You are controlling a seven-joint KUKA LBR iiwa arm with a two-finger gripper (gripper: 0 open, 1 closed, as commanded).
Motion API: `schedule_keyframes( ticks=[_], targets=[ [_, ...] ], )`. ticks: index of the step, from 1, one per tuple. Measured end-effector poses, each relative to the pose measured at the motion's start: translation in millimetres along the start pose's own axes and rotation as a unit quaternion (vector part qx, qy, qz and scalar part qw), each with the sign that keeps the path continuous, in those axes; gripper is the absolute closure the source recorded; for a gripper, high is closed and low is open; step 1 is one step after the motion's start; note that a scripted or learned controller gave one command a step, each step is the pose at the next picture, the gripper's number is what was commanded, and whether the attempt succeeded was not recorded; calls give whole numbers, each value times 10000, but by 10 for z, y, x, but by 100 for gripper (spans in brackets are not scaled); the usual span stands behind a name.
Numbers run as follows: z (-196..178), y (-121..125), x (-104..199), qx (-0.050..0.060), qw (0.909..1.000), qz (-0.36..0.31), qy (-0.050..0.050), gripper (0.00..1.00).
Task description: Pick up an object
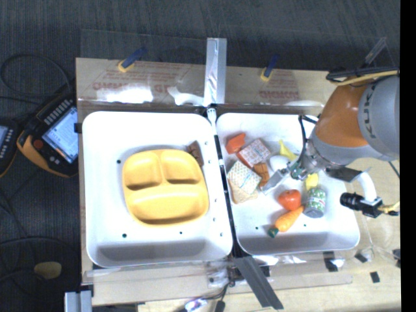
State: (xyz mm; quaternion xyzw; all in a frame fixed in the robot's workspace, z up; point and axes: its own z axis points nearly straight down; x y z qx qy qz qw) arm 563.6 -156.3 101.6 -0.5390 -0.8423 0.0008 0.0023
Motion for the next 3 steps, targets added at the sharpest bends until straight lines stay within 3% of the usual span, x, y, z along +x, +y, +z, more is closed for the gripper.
schedule_keyframes(
  ticks=[1, 2, 3],
  targets=[
    [27, 688, -425, -28, 9995, -314, -29, 0],
    [136, 368, -664, -63, 9949, 1005, -35, 0],
    [48, 378, -677, -60, 9950, 995, -61, 100]
  ],
)
